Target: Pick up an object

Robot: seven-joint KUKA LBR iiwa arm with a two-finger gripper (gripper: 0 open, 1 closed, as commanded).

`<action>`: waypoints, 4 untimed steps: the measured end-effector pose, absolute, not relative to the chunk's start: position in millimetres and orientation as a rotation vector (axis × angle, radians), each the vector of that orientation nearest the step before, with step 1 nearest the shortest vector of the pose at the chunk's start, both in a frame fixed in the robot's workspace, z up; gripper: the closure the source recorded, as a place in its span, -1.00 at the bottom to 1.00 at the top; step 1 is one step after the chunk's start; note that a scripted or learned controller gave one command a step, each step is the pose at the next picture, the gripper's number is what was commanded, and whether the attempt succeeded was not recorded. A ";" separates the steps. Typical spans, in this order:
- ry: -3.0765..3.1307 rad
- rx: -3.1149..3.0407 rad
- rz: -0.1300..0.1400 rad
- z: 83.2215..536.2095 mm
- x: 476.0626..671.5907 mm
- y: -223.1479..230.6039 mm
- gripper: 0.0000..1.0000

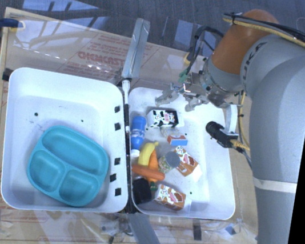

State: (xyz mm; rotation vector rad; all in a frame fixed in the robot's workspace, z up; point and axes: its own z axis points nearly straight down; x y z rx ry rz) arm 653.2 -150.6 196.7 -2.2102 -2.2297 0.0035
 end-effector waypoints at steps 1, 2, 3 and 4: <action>-1.797 -2.572 0.006 142.2 656.6 -138.6 -1.00; -1.785 -2.612 -0.009 111.0 660.4 -99.9 -1.00; -1.937 -2.485 -0.008 96.2 625.5 -114.8 -1.00; -1.425 -2.800 0.003 91.9 634.9 -101.4 -1.00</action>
